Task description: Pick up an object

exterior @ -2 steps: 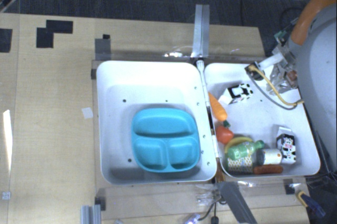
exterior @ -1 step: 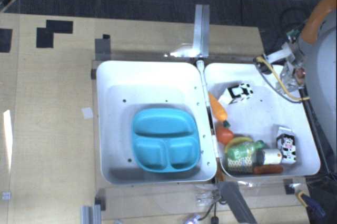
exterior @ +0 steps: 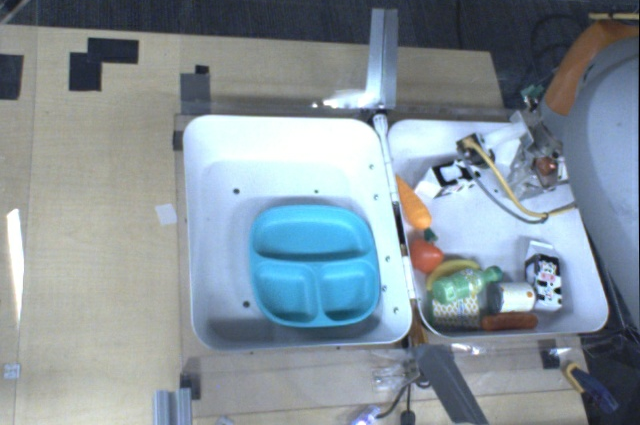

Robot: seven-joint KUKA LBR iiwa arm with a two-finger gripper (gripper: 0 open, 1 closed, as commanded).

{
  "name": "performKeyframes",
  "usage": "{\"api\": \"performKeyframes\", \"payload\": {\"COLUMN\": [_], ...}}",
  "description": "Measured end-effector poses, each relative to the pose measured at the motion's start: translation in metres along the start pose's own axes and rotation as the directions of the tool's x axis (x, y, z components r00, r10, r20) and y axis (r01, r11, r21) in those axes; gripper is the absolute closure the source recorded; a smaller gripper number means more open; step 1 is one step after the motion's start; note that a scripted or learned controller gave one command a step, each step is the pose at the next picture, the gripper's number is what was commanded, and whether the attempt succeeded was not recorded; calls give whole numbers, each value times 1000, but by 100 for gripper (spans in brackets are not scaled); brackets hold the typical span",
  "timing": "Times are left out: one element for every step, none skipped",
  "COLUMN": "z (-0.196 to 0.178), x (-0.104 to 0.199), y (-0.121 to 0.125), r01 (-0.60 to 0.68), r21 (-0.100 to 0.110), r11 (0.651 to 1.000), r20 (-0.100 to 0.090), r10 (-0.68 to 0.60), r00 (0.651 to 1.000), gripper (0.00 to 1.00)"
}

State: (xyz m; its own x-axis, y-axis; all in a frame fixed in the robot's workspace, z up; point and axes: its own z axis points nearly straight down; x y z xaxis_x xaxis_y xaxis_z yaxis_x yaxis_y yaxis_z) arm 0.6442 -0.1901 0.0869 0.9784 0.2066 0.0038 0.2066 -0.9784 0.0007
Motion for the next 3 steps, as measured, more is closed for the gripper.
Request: {"api": "performKeyframes", "payload": {"z": [-1, -3, -3], "x": [-42, -78, -29], "y": [3, -49, -71], "r01": [-3, -4, -2], "r21": [-2, 0, -3], "r11": [1000, 1000, 1000], "r20": [-1, -4, -8], "r10": [3, 4, 2], "r00": [1000, 1000, 1000], "gripper": [100, 100, 100]}}
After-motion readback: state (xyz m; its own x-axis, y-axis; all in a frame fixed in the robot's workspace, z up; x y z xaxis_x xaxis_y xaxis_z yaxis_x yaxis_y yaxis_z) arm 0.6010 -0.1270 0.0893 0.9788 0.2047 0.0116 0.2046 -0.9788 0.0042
